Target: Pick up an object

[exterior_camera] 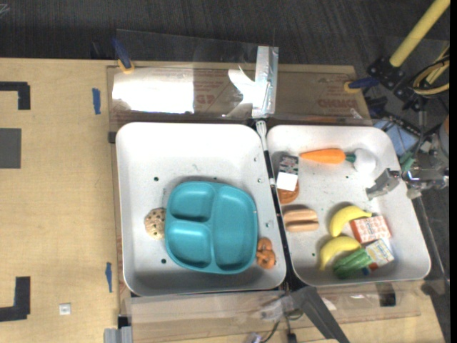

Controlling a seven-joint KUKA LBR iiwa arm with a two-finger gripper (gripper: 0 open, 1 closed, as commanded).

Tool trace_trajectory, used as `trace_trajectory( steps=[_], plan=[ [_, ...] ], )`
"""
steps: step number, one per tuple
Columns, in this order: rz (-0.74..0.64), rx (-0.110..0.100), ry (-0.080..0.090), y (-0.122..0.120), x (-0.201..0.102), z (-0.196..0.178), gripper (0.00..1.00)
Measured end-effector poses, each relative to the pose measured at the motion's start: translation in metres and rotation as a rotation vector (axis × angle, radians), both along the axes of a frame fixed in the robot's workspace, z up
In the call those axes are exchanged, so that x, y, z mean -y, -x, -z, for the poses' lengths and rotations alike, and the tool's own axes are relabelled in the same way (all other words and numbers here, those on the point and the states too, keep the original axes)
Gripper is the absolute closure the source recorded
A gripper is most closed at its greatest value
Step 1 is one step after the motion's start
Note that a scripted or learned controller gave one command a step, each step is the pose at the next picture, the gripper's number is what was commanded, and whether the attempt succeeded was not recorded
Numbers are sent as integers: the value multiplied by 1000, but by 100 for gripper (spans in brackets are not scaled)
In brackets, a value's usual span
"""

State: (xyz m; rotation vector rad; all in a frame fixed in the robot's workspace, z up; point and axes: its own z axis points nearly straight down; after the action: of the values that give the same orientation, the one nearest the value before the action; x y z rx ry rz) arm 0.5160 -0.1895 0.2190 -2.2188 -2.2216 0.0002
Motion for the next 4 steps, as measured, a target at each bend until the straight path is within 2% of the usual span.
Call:
trace_trajectory(
  steps=[1, 2, 3, 4],
  plan=[
    [-198, -2, -1, 37, -35, 82, 0],
    [-441, 19, 9, -40, -72, 126, 0],
    [-440, 7, 3, -44, -68, 90, 0],
    [-294, 16, 7, -114, -85, 126, 0]
  ],
)
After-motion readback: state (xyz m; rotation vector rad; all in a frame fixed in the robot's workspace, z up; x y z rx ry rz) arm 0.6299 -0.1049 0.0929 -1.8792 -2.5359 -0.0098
